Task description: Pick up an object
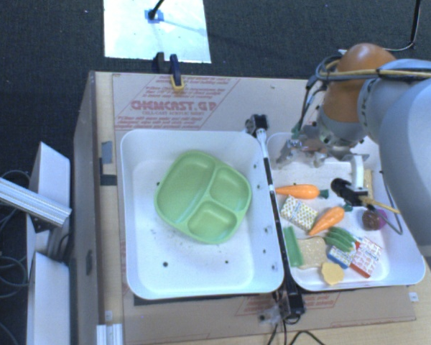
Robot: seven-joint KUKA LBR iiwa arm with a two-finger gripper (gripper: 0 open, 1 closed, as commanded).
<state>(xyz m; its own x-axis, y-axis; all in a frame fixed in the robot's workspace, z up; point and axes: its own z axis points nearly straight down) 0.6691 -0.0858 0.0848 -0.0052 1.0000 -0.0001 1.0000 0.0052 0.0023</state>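
Nearest, we note the front edge of the bench [201, 311], a brown board under two white bins. Left bin [140, 264] carries a green divided plate [203, 196], lying flat near its middle. Right bin [409, 261] holds the candidate objects: a yellow piece [332, 273] and a red-white block [365, 256] at the front, a green pod [292, 246] by the divider, two carrots [299, 191], a checkered block [299, 213] between them, and a dark round item [373, 219] at right. Gripper [302, 149] hangs over the far end of the right bin; we cannot tell its opening or see anything in it. Arm [406, 113] enters from the right, orange band [355, 70] above the wrist. Beyond lies dark carpet [43, 42] with a white sheet [154, 20].
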